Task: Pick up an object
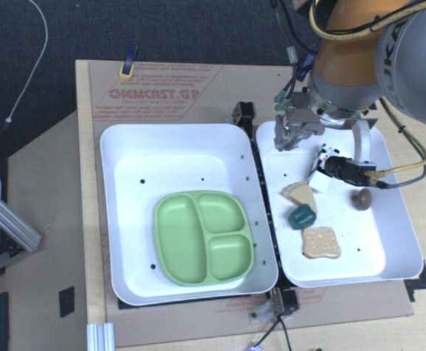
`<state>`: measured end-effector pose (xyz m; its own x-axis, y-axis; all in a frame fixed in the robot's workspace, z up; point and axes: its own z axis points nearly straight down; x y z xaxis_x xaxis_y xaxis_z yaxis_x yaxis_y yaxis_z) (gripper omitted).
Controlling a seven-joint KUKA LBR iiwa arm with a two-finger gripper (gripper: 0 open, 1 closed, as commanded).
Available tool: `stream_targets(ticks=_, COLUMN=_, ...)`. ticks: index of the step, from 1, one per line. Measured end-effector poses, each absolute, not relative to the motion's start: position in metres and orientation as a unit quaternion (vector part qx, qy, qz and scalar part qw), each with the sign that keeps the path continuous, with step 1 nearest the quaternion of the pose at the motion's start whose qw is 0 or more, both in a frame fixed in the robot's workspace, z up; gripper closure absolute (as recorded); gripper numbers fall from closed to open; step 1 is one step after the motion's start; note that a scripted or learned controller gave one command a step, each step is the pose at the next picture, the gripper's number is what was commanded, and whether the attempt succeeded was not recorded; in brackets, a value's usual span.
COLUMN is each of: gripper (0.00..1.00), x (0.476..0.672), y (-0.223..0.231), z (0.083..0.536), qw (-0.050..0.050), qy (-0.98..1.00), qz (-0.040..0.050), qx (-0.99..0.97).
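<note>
The toast slice point(321, 243), flat and tan with a bumpy top, lies near the front of the right bin point(389, 265). The gripper point(295, 134) hangs at the back of that bin, well apart from it. A lumpy teal piece point(301, 216) sits between them. A smooth green divided plate point(203, 237) fills the left bin point(125, 167).

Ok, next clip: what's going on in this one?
A grey and orange robot arm reaches in over the far end of the right bin, its hand low near the bin's back edge. Nearer the front lie two toast-like pieces, a teal object and a small brown one, all apart from the hand. The left bin holds a green divided plate.
</note>
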<state>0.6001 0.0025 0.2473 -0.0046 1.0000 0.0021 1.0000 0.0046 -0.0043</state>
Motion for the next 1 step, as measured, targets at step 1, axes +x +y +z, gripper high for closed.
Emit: stream_targets(ticks=1, gripper=1.0, x=0.5807, y=0.0439, z=0.2279, qw=0.002, qy=-0.709, qz=0.0011, qx=-0.706)
